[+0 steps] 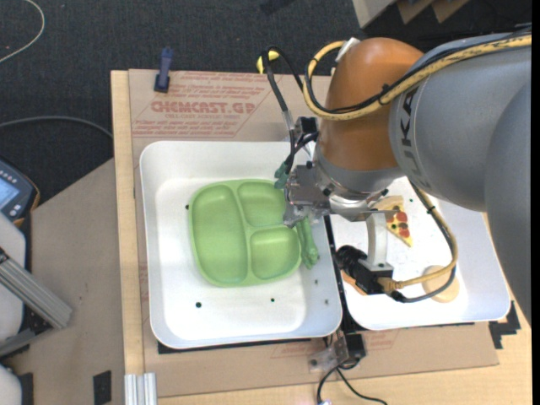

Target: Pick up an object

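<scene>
A light green divided plate (232, 234) with three compartments lies in the left bin (169, 310). My gripper (295, 213) is low over the plate's right rim, near the wall between the two bins. A narrow darker green piece (308, 247) runs down along the plate's right edge just below the gripper; I cannot tell whether it is held. A toy pizza slice (398, 223) lies in the right bin (472, 306), partly hidden by the arm.
A pale tan object (440, 282) lies at the front of the right bin. The arm's orange band and grey body cover much of that bin. A brown board (202, 104) lies behind the bins, with a blue clip (163, 69) on its far edge.
</scene>
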Available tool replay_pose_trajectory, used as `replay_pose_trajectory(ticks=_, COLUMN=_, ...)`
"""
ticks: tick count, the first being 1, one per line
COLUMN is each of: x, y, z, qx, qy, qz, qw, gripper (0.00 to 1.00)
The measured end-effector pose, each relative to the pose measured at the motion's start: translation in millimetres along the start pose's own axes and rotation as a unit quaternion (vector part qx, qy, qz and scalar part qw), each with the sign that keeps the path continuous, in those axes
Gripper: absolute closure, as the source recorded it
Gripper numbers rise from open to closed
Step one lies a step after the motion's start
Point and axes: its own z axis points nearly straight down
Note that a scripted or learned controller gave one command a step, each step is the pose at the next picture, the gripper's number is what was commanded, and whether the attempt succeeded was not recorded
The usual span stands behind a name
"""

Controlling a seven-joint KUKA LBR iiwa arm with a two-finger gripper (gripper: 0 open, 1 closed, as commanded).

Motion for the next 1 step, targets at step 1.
replay_pose_trajectory(ticks=1, x=-46.5, y=-40.6, z=-2.4, qx=-0.002, qy=0.002, qz=-0.001, qw=1.0, gripper=1.0)
